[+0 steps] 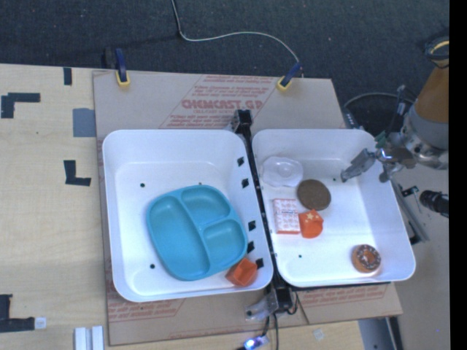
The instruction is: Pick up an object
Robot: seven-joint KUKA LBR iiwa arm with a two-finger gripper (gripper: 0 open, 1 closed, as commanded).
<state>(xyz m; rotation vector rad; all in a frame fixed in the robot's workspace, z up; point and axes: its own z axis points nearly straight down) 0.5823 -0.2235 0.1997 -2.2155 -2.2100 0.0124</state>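
The right bin holds a brown round disc, a clear plastic lid, a red and white packet, a small orange piece and a sprinkled donut. My gripper hovers over the upper right part of this bin, to the right of the brown disc and apart from it. Its fingers stand open with nothing between them. In the left bin a blue divided plate lies beside an orange block at the front right corner.
Both bins rest on a cardboard sheet held by two clamps at its far edge. A white cable loops over the dark floor behind. The arm's orange band rises at the right. A black divider runs between the bins.
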